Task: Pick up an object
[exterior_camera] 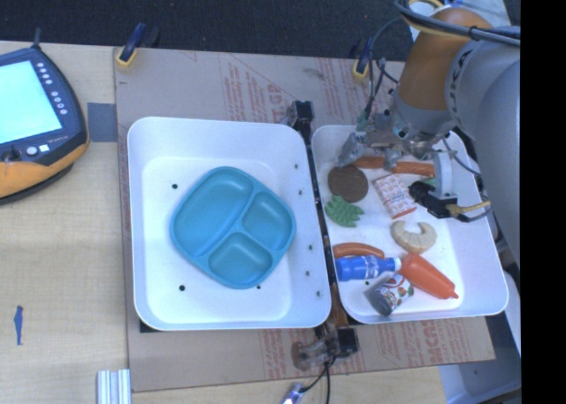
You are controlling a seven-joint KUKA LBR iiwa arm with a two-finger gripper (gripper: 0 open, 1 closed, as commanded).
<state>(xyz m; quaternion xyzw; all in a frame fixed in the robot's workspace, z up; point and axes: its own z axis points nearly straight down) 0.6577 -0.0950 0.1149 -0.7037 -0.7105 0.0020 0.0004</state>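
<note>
Camera view: the gripper (370,148) hangs low over the right bin (495,262), near a brown disc (348,183); whether its fingers are parted or closed I cannot tell.

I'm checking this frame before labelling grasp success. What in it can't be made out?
- Gripper: camera view; the wrist above hides most of it, so open or shut cannot be judged.
- Far end of the right bin: the arm covers it and part of an orange item there.
- Snack packet: print too small to read.
- Grey object at the near edge: too blurred to identify.
</note>
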